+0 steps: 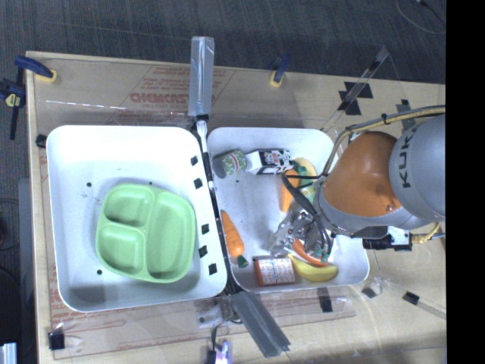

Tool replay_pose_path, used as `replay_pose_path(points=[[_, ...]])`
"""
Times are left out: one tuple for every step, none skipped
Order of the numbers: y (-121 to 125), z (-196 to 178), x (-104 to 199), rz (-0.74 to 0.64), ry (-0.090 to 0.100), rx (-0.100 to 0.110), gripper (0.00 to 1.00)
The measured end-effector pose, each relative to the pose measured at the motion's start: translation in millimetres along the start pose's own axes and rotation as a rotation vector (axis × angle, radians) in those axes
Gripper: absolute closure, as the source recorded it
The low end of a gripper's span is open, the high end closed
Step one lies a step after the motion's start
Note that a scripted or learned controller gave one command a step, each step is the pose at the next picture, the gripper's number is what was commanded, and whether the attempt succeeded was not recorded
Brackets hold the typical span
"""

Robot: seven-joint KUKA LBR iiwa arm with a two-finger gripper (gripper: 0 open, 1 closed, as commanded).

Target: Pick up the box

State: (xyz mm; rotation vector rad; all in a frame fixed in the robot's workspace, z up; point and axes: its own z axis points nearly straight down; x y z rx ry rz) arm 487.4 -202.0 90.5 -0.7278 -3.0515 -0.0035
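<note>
A grey arm (379, 180) with an orange band reaches in from the right of the frame over two white bins on a wooden bench (303, 97). The left bin (68, 279) holds a green tray (145, 232) with three compartments, lying near its middle. The right bin (250, 139) is crowded: a carrot (233, 235) lies along its left wall, a banana (314, 270) curves in the lower right corner, a can (273, 271) lies on its side just left of the banana, and a green-labelled bottle (231, 162) sits at the upper left. The box (273, 158), small and dark-printed, lies just right of the bottle near the upper wall. The gripper (297, 232) hangs low in the lower middle of the right bin, just above the can and banana and well apart from the box; whether it is spread or pressed together cannot be told, as its metal blurs into the clutter beneath. Judged from here, the risk is a grab at the wrong thing: the gripper sits among the can, banana and an orange item, and closing there would likely catch one of those. Reaching the box means crossing toward the upper wall, where the bottle crowds it and could be knocked or pinched alongside
</note>
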Motion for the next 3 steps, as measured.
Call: replay_pose_path(points=[[2,-7,-8,0.0,-0.029,-0.004,0.0],[62,-1,-64,0.191,0.001,0.0,0.0],[30,-6,-41,0.104,0.004,0.001,0.0]])
